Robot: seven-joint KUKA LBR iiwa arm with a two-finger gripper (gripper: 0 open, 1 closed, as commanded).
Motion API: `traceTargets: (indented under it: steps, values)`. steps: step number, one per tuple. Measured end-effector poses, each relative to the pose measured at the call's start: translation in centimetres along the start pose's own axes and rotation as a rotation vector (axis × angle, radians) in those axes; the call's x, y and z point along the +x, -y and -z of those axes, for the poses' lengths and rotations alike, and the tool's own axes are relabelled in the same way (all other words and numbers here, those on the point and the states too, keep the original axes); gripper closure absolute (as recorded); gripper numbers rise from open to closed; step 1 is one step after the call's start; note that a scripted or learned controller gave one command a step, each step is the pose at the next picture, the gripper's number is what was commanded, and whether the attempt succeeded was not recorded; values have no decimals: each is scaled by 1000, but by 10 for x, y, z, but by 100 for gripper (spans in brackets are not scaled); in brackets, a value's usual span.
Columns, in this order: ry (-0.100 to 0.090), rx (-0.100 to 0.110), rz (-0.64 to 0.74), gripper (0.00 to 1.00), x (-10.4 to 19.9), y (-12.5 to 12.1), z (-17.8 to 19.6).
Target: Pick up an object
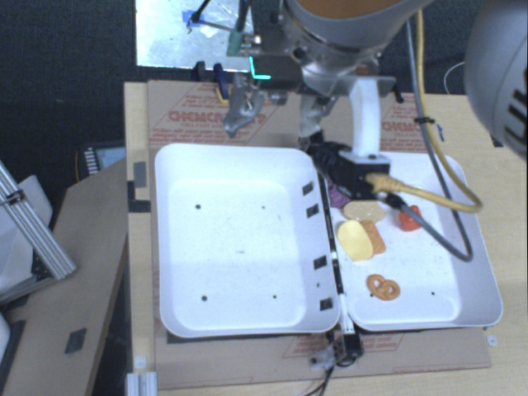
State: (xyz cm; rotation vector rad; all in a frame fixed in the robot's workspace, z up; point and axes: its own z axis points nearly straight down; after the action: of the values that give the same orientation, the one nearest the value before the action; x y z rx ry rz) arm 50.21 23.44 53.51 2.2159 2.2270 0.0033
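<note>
Camera view: small brown pretzel [383, 287] nearest in right shallow white bin [470, 291], yellow chip-shaped piece [355, 240] behind; farther back, pincer [272, 120] above bins' far edge, fingers spread apart, gripping nothing.

Robotics lab: bench [99, 246] with white bins [239, 246], aluminium framing [33, 229], cabling [437, 196].
</note>
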Motion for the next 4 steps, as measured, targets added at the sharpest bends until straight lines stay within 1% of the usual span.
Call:
traceTargets:
  steps: [1,2,3,4]
  values:
    - [-2,-3,3,100,0,0,12]
    - [-1,-1,4,0,0,0,11]
    - [-3,-4,7,100,1,0,23]
    - [-3,-3,8,0,1,0,22]
